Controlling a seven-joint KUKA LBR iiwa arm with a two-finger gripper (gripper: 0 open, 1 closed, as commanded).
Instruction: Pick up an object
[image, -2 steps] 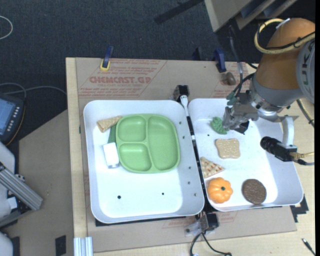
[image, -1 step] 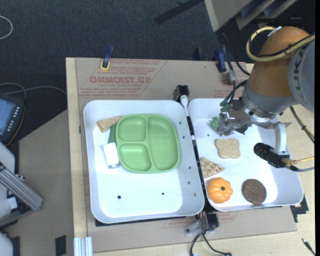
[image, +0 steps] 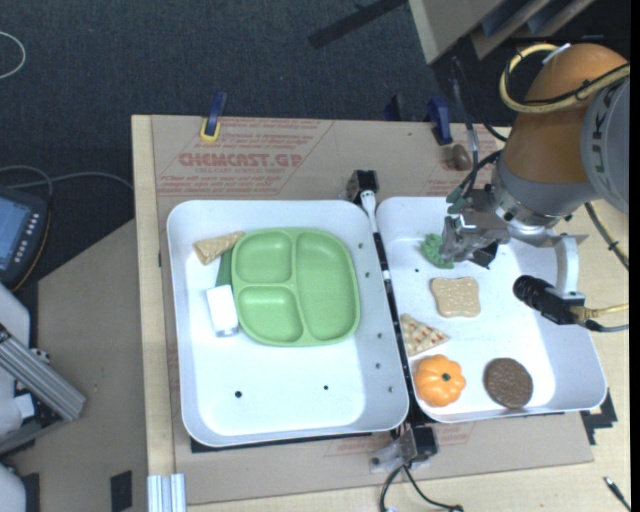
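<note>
Green toy (image: 433, 248) lies at the far side of the right bin (image: 575, 380), beyond the toast (image: 455, 297), and the gripper (image: 462, 240) is low just beside it, probably to grasp it, though its state I cannot tell.

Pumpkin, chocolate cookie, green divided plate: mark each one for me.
pumpkin (image: 440, 379), camera view, middle of its orange body
chocolate cookie (image: 508, 382), camera view, centre of its top face
green divided plate (image: 355, 290), camera view, right rim
</note>
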